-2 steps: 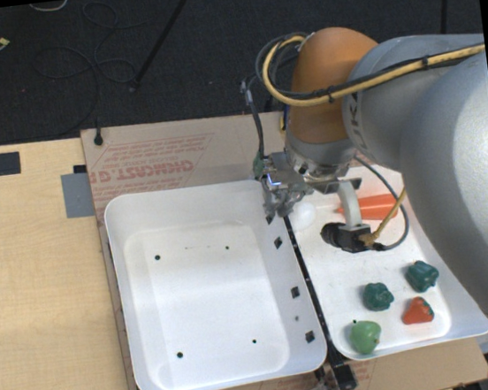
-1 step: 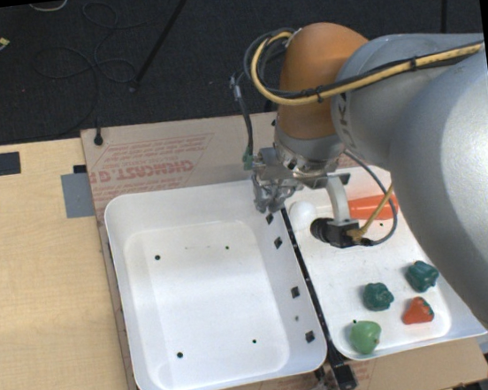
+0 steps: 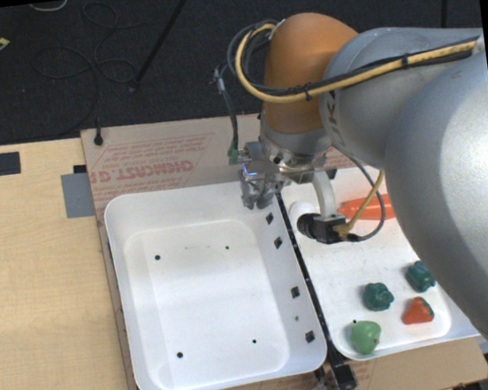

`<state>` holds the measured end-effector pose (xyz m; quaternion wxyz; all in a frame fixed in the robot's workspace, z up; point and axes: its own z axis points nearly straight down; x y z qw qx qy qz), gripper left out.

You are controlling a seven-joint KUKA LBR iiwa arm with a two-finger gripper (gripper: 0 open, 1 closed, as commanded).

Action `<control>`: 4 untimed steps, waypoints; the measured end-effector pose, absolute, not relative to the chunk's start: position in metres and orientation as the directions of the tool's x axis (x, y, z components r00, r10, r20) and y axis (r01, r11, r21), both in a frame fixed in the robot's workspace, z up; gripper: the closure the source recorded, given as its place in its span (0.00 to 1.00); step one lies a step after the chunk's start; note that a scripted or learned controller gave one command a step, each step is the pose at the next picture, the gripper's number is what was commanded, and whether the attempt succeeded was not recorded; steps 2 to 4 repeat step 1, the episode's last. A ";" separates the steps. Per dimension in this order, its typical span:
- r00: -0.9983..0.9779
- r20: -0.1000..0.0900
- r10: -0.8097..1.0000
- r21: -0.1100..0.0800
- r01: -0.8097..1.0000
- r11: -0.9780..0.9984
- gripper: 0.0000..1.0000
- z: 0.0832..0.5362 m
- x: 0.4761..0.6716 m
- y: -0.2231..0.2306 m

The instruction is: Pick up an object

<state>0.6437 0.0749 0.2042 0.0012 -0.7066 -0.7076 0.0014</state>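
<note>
So, going left to right: the left bin (image 3: 117,278) isn't where the action is. Everything worth grabbing lies in the right bin (image 3: 327,281).

The gripper (image 3: 260,192) hangs over the far end of the divider between the two bins, right by the back rim. Honestly I can't tell how far open it is, and I don't see anything in it. I'd call this the approach stage, with nothing picked yet.

Then the candidates. There's a light green lump (image 3: 365,336) at the near rim and a dark green lump (image 3: 378,295) just beyond it. An orange piece (image 3: 351,210) sits further back, partly hidden behind the wrist and cable. To the right are a red piece (image 3: 417,310) and a teal lump (image 3: 420,277), close together near the arm's body.

If it were me, I'd go for the dark green one. It sits apart from its neighbours and away from the walls, so there's room on both sides to come straight down.

The light green one hugs the rim, so the wall could block a clean close. Red and teal are near enough to each other that one could get nudged. Centre over the target first, descend vertically, and close only once the gripper is low around it.
</note>
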 end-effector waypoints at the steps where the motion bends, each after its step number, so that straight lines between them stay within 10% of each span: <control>1: -0.002 0.000 1.000 -0.004 1.000 0.002 1.00 0.214 0.644 0.092; 4: -0.002 0.000 1.000 -0.004 1.000 0.002 1.00 0.214 0.644 0.092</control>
